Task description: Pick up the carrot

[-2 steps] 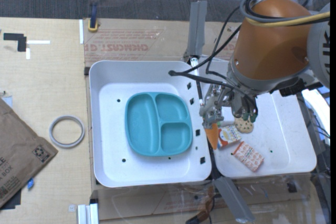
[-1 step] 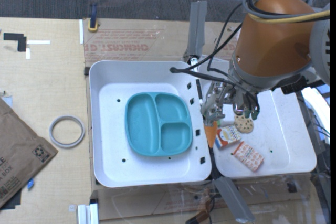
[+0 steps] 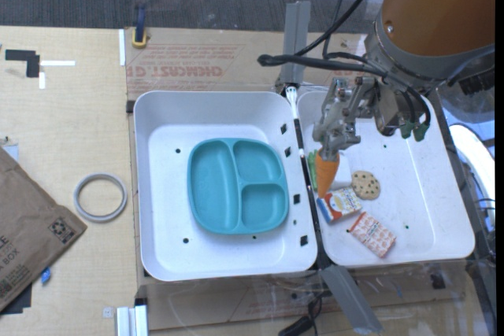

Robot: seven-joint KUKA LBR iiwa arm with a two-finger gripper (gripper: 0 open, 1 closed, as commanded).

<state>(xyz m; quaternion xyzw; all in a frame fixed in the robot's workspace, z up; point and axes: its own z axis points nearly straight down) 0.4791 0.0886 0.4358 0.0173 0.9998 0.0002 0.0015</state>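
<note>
Overhead, gripper (image 3: 335,144) fingers clamped on carrot (image 3: 325,171) leafy top, left of cookie (image 3: 365,185), above small carton (image 3: 340,203), right bin (image 3: 441,193).

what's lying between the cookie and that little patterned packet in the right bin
In the camera view, nothing lies between the cookie and the patterned packet; that stretch is bare white bin floor.

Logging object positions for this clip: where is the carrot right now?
The carrot lies in the right bin, against its left wall, directly under the pincer and just above the small carton.
</note>
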